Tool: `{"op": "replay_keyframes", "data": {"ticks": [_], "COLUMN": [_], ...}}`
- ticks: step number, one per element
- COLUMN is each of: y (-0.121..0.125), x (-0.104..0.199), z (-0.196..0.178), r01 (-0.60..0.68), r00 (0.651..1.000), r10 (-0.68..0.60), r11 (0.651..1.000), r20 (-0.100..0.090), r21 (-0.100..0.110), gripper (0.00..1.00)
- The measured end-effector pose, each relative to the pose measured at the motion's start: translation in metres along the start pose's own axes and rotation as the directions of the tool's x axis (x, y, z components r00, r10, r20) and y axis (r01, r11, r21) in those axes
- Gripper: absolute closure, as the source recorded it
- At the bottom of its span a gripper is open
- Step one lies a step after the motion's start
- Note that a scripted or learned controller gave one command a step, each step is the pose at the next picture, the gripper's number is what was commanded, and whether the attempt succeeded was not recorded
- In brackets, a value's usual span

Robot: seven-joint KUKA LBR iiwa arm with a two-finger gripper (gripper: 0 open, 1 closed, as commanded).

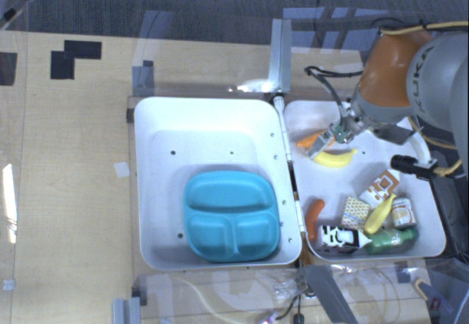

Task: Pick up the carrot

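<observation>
Camera view | carrot (308, 142) seemingly touching fingers (338, 133) | right bin (432, 242)

The left bin (157, 168) has bare floor across its upper half; the blue tray (231, 216) fills its lower middle. In the right bin (438, 231), the arm (410, 73) covers the upper right, and the gripper (338, 132) sits low at upper centre, just beside the carrot (309, 141) and banana (333, 159). The bin's middle floor is open. A clutter of boxes and toys (377, 220) crowds the lower right; a sausage (314, 217) lies at lower left.
</observation>
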State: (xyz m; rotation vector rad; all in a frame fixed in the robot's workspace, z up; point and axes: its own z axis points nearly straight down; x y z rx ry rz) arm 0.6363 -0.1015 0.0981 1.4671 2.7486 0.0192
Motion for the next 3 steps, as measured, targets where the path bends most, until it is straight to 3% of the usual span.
{"op": "replay_keyframes", "data": {"ticks": [1,2,3], "y": [0.029,0.034,0.048], "x": [-0.013,-0.015,0.004], "z": [0.009,-0.004,-0.122], "r01": [-0.075,-0.071,0.019], "r00": [0.997,0.997,1.000], "r10": [0.076,0.071,-0.019], "r11": [0.997,0.997,1.000], "r20": [-0.019,-0.007,-0.011], "r21": [0.033,0.015,0.015], "gripper": [0.00,1.00,1.00]}}
